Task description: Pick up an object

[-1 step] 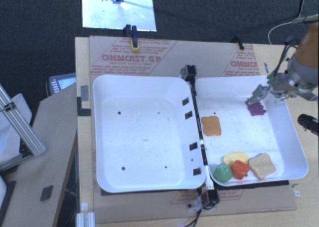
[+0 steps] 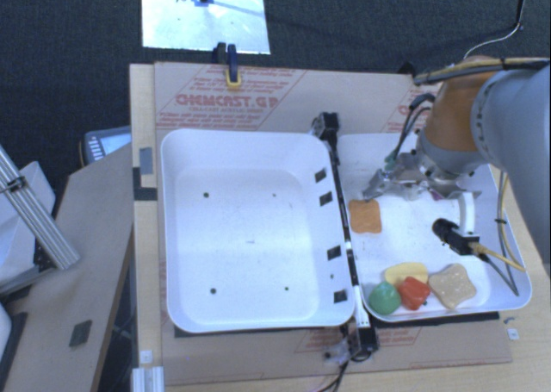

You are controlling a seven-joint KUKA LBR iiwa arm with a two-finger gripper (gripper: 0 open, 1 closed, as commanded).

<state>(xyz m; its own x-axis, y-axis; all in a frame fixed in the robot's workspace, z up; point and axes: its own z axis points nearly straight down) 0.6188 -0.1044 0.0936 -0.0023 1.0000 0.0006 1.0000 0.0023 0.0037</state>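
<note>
Orange flat toast-shaped piece lies in the right white plastic bin, just below the gripper; finger state cannot be told. Nothing lifted yet, grasp looks pending. Counted: five objects, including yellow piece, green ball, red piece, tan slice. Two bins, left white bin.

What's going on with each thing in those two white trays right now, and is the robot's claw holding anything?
Gripper: low in the right bin, above the orange slab, nothing visibly held.
Orange slab: lying flat, near the bin's left wall.
Yellow piece: resting at the near wall.
Green ball: in the near corner, beside the red piece.
Red piece: between ball and toast.
Toast-shaped piece: lying flat.
Left bin: sitting level.
</note>
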